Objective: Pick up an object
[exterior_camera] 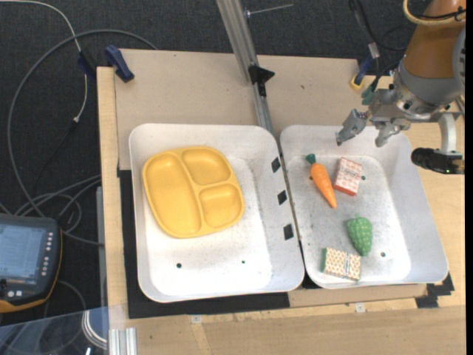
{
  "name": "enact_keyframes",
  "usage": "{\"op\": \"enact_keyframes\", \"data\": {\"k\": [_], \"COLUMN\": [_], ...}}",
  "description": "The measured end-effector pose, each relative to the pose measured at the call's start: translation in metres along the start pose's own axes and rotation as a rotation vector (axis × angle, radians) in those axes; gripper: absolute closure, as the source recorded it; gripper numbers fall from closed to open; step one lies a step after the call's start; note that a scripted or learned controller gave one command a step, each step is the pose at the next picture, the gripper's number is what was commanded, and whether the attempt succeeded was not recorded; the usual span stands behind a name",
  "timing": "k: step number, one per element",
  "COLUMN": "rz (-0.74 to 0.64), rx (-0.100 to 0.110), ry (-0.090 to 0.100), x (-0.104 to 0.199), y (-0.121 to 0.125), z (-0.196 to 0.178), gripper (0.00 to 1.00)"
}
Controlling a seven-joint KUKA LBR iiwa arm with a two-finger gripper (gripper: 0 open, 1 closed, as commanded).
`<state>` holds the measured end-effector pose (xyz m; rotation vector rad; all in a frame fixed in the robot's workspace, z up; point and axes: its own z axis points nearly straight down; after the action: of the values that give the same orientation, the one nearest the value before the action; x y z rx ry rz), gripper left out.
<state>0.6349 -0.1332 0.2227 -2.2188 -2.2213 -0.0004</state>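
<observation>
My pincer (pixel 367 129): released, fingers spread and gripping nothing, poised over the 12 o'clock rim of the right bin.
My arm (pixel 434 39): comes in from 2 o'clock, orange band above the wrist.
Right bin (pixel 414 220): shallow, white, carrying four small things.
Toy carrot (pixel 323 184): orange with a green top, lying at a slant in the bin's 10 o'clock part, tip towards 5 o'clock, at 7 o'clock from my pincer and apart from it.
Small red-and-white box (pixel 349 176): just beside the carrot at its 3 o'clock, near the bin's centre top.
Green knobbly toy (pixel 360 234): at 5 o'clock from the carrot, well apart from my pincer.
Patterned packet (pixel 341 263): near the bin's 6 o'clock rim, just below the green toy.
Left bin (pixel 151 272): white, touching the right bin's side.
Yellow divided plate (pixel 194 191): three compartments, lying in the left bin's 10 o'clock part.
Counter (pixel 192 87): tan board under both bins.
</observation>
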Motion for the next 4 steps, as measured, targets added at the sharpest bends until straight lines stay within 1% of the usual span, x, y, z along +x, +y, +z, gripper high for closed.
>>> {"op": "enact_keyframes", "data": {"k": [1, 2, 3, 4], "rz": [0.000, -0.001, -0.001, -0.002], "rx": [0.000, 0.006, 0.004, -0.011], "ry": [0.000, 0.000, 0.000, -0.004], "x": [0.000, 0.010, 0.014, 0.014], "y": [0.000, 0.003, 0.005, 0.010], "z": [0.000, 0.056, 0.118, 0.122], "gripper": [0.00, 0.00, 0.00, 0.00]}}
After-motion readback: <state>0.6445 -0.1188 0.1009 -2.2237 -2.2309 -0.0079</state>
